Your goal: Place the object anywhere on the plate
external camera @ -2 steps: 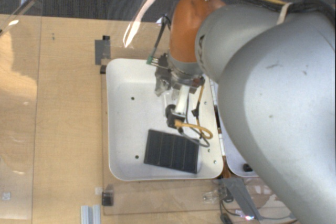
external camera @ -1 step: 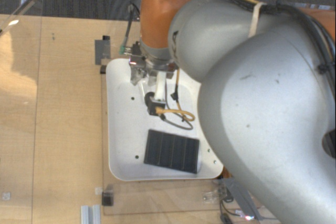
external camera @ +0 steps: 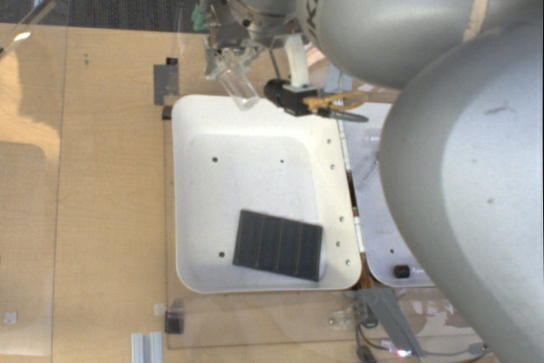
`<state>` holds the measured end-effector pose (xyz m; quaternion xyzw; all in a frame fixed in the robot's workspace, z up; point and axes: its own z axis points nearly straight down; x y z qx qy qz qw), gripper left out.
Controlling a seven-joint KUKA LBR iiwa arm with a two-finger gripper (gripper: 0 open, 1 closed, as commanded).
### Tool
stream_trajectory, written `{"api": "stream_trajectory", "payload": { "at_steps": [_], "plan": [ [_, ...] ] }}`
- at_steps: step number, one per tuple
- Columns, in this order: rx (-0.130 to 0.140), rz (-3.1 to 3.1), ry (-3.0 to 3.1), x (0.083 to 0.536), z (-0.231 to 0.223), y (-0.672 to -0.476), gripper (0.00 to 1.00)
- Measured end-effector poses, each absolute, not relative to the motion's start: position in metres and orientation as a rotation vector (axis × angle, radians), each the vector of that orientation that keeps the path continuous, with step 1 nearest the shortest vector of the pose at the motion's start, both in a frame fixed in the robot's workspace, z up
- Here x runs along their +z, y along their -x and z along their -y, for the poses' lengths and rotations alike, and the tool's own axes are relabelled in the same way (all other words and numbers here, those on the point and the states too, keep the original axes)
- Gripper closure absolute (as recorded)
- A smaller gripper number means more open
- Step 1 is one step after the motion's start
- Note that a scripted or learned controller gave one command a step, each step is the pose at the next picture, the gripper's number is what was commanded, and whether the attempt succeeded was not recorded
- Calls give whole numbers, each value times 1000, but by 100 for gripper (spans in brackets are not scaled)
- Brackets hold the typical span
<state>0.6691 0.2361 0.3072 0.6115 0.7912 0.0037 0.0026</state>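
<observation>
A dark grey ribbed rectangular plate (external camera: pixel 279 245) lies flat in the near part of the left white bin (external camera: pixel 184 183), close to its front wall. My gripper (external camera: pixel 237 87) hangs over the far rim of that bin, well beyond the plate and a little to its left. I can make out no object at the gripper. A small black object (external camera: pixel 401 272) rests in the near left corner of the right bin (external camera: pixel 371 183). My own arm covers most of that bin.
The grey arm fills the right and upper part of the view above the right bin. A dark bracket (external camera: pixel 166 81) stands on the bench just outside the left bin's far left corner. Bare wooden bench (external camera: pixel 85 183) spreads to the left.
</observation>
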Motion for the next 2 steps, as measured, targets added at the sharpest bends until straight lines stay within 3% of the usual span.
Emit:
{"api": "stream_trajectory", "payload": {
  "at_steps": [1, 2],
  "plan": [
    [3, -2612, -1746, 196, -219, -589, 100],
    [1, -2530, -1864, 135, -212, -524, 100]
  ]
}}
